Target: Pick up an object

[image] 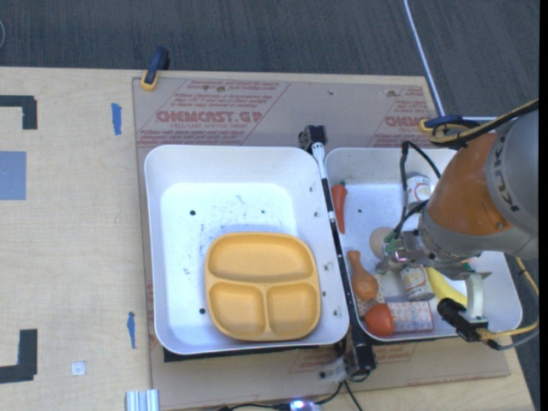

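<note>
1. Dark grey carpet is seen behind a pale wooden bench (pixel 68 255), on which a cardboard sheet (pixel 223 110) carries two shallow white bins.
2. At the left, the left bin (pixel 171 195) holds a yellow divided tray (pixel 262 284) lying flat toward its near side.
3. Across the divider, the right bin (pixel 364 197) holds the candidate objects: an orange carrot (pixel 339 205) along the left wall, a tan drumstick-shaped piece (pixel 361 276), a red tomato (pixel 379 318) beside a flat printed packet (pixel 409 315), a small can (pixel 416 282) and a yellow piece (pixel 445 288).
4. The gripper (pixel 402 253) is lowered among these, close to the can and a pale rounded item (pixel 380 241); whether its claw is released or clenched cannot be told, and nothing is seen held.
5. The arm (pixel 479 195) is bent steeply down from the right, its orange band above the wrist.
6. For a clean pick, one isolated item is best centred before closing, since crowded neighbours could be nudged.
</note>
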